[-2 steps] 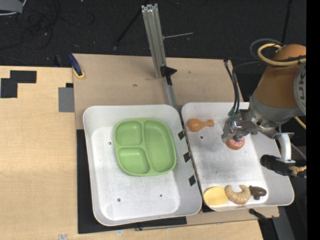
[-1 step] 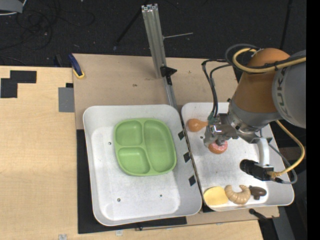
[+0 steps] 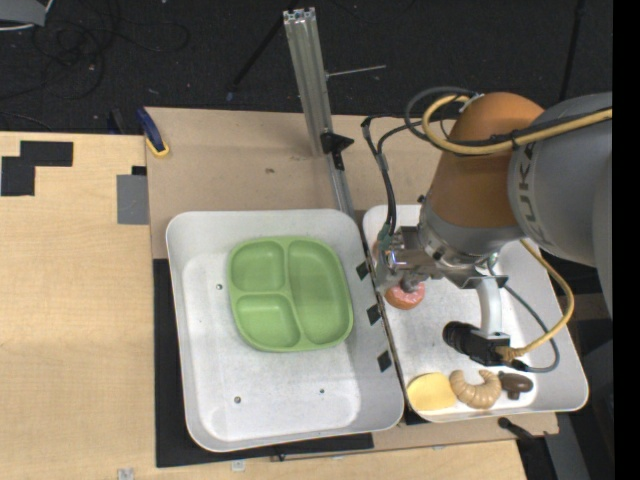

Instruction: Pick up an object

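Just below the tool, whose grip state I cannot tell, sits a pink doughnut in the right bin.

Two shallow white bins sit side by side on a tan desk. The left bin holds a green divided plate with three compartments, lying flat near its upper middle. An upright aluminium post stands on the desk behind the bins. A pale wooden board lies to the left. Dark cables trail across the black floor behind.
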`<state>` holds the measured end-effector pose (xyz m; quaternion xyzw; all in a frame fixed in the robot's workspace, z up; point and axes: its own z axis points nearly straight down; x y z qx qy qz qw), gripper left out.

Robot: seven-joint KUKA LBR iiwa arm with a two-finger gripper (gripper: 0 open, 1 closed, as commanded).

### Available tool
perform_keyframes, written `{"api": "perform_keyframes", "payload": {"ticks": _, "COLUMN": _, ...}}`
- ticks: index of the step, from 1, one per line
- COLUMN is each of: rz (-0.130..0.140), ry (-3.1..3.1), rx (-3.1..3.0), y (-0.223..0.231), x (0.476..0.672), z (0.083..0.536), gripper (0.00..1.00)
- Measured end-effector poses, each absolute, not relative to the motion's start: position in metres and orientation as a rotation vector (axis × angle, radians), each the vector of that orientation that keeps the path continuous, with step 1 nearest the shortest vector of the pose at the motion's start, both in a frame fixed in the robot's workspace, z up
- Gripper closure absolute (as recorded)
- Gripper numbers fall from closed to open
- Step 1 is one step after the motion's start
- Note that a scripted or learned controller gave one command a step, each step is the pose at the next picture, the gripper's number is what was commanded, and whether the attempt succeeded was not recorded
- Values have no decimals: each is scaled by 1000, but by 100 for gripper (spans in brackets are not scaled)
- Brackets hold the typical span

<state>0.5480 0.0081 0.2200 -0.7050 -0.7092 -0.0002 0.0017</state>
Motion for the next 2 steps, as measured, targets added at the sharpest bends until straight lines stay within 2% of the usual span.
{"api": "perform_keyframes", "payload": {"ticks": 1, "rz": 2, "ry": -2225, "rx": -2214, "y": 57, "x": 549, "z": 229, "gripper": 100}}
{"api": "perform_keyframes", "payload": {"ticks": 2, "rz": 4, "ry": -2224, "rx": -2213, "y": 102, "x": 536, "z": 225, "gripper": 100}}
